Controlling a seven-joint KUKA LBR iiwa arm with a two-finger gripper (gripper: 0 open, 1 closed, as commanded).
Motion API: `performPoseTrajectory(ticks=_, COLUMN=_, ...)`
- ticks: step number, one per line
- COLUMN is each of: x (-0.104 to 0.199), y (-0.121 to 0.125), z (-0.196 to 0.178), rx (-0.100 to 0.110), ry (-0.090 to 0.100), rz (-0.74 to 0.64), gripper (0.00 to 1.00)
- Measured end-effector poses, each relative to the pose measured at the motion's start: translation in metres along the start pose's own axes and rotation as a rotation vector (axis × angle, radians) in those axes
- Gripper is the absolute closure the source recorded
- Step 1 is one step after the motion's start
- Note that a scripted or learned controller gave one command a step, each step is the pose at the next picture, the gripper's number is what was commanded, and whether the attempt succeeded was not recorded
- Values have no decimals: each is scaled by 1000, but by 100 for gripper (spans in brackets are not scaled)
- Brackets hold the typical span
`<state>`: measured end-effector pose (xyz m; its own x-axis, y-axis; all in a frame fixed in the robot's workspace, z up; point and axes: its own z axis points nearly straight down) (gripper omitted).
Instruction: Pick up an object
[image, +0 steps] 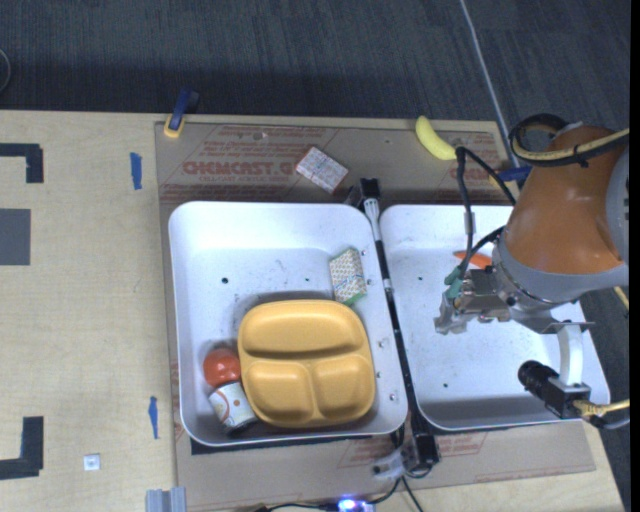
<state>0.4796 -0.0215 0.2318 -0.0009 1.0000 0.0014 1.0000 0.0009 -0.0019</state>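
The desk (80, 330) is pale wood, with blue tape marks on the side left of the left bin (190, 300). A blue and yellow clamp (179, 112) sits at the cardboard's far left corner, beyond that bin. Inside the left bin, a yellow compartment tray (305, 362) lies flat and takes up most of the near half. Tucked against the tray's left edge, in the bin's near left corner, are a red-orange ball (221, 366) and, just in front of it, a small white and orange can-like object (232, 403) lying tilted. Behind the tray's right corner, near the bin's right wall, a small patterned packet (347, 275) leans upright. Beyond the left bin, on the cardboard, lies a small speckled card (320, 168). A yellow banana-shaped item (434, 138) rests on the cardboard farther right, past the right bin (420, 370). The arm (575, 215) reaches over the right bin, its gripper (452, 308) low above the white floor near the middle. Whether its grasp is released or clenched cannot be told, and nothing is clearly seen within it. A small orange piece (474, 258) shows just behind the gripper.
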Motion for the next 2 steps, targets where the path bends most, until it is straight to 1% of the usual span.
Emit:
performPoseTrajectory(ticks=1, x=-6, y=0, z=18, rx=1, ry=0, rz=2, gripper=100)
performPoseTrajectory(ticks=2, x=-31, y=0, z=28, rx=1, ry=0, rz=2, gripper=100)
